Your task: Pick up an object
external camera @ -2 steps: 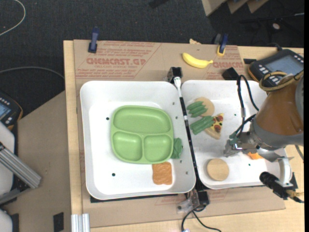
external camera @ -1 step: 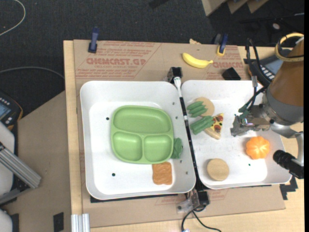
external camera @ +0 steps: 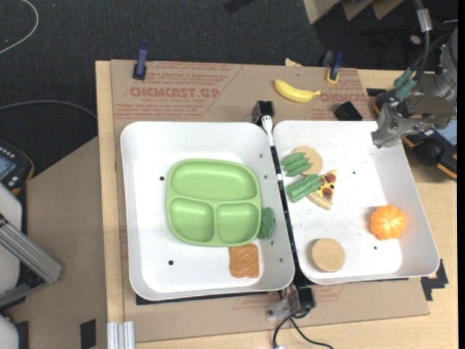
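Across bench (external camera: 218, 93) and right bin (external camera: 407, 195), bring hand (external camera: 385, 135), finger state unclear, squarely over orange (external camera: 387, 222) before descending.

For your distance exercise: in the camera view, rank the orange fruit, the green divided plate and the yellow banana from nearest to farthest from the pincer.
From the pincer:
1. Orange fruit, right bin, below it.
2. Yellow banana, on the bench behind the bins.
3. Green divided plate, left bin.

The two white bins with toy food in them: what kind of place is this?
Probably a robotics lab test bench, not a kitchen. The bins sit on a clamped cardboard-covered board, the food is plastic, like the orange and banana, and a robot arm's tool hangs above the right bin.
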### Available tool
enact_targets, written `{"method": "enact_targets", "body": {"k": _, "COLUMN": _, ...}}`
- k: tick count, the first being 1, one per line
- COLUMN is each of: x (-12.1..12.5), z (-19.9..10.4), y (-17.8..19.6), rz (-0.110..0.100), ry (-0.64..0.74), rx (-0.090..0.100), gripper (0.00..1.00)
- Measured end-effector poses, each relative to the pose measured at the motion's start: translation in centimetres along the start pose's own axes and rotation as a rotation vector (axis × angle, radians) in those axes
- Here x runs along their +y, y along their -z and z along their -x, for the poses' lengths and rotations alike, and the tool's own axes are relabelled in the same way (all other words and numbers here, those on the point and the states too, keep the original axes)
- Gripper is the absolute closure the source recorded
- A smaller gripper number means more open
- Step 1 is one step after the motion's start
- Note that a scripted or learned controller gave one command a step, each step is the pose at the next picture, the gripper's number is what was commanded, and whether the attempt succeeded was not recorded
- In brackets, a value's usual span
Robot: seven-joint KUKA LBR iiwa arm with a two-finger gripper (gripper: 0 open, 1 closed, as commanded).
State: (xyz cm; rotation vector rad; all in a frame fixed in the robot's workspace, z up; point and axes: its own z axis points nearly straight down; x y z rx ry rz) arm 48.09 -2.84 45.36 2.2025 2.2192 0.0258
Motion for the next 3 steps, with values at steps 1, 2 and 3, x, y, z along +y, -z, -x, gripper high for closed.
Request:
{"method": "enact_targets", "body": {"k": 1, "x": 0.1, "z": -8.7, "y": 8.7, "rz": -0.009, "ry": 0.003, "rx": 0.002, "gripper": 1.0}}
{"method": "enact_targets", "body": {"k": 2, "x": -0.3, "z": -13.0, "y": -3.5, "rz": -0.036, "ry": -0.002, "rx": -0.003, "gripper": 1.0}}
{"method": "enact_targets", "body": {"k": 3, "x": 0.0, "z": -12.7, "y": -1.8, "rz": -0.018, "ry": -0.005, "rx": -0.001, "gripper": 1.0}}
